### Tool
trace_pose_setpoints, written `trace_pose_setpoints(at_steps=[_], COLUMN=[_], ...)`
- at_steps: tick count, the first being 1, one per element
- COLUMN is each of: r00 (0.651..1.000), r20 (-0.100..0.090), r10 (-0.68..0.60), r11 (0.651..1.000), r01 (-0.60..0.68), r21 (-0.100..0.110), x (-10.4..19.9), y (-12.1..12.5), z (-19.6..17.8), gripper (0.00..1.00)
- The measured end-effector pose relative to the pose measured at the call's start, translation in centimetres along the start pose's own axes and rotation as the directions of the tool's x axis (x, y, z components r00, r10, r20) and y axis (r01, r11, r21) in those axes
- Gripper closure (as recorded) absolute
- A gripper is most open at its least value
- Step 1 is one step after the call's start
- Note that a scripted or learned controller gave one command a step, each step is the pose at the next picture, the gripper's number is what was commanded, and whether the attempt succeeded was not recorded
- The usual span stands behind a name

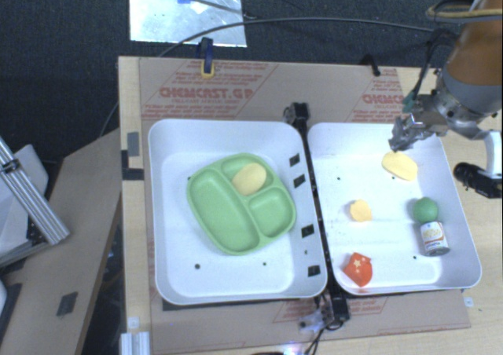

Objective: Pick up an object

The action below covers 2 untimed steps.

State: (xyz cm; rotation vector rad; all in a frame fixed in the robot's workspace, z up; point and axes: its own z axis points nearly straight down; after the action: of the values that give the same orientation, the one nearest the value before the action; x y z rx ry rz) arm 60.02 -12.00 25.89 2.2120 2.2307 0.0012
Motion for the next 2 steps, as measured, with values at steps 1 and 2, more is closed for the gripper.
trace_pose_setpoints(at_steps=[1, 2], r00=[1.0, 1.0], r20=[0.0, -0.001], r10=[0.0, -0.001], r11=[1.0, 1.0], r01=[0.0, 0.001], r21=[-0.001, -0.001], x=[4.7, 9.6], y=[1.0, 0.9], z=[1.4, 2.2], gripper=[1.0, 1.0])
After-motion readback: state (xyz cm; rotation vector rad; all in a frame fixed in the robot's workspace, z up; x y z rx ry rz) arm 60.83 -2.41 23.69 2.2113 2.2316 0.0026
